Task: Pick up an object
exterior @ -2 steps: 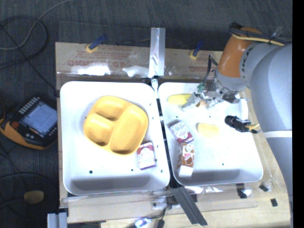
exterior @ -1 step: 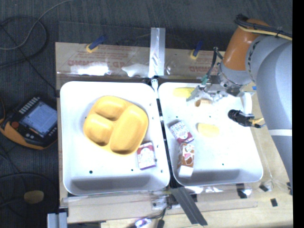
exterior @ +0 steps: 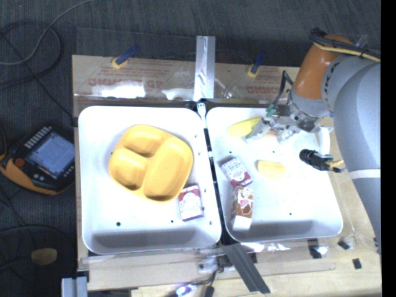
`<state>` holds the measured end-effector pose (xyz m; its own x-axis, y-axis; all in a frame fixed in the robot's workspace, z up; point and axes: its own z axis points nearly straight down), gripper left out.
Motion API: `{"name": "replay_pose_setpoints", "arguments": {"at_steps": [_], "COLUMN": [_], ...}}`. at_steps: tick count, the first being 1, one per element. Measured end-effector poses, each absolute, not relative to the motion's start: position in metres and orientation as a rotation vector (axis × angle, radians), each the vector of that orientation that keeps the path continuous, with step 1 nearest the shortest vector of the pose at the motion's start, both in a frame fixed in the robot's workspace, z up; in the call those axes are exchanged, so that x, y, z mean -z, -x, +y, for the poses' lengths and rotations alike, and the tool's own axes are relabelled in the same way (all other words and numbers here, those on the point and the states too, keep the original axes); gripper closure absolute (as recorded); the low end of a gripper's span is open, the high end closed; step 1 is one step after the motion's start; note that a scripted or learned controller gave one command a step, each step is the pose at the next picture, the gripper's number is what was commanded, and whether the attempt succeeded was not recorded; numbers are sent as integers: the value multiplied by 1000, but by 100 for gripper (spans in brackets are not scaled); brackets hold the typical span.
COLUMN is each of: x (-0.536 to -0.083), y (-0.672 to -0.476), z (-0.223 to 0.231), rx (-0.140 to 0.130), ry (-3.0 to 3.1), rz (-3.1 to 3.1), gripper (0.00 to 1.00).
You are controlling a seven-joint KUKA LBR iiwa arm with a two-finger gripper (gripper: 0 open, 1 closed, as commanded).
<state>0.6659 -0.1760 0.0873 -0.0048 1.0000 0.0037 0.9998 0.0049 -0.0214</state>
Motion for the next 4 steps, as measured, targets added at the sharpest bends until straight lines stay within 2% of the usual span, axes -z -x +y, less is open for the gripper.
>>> {"name": "replay_pose_setpoints", "arguments": {"at_steps": [1,2,3,4], "x": [-97,-189,-220,-206], "y": [-665,-669,-655,-668], "z": [-176,-114,-137,-100], "rx": [-33,-5,-6,-5], "ry": [2200,2138,1898,1805], "rz": [-2213,-2305,-2508,-2573], "gripper": [100,100,100,100]}}
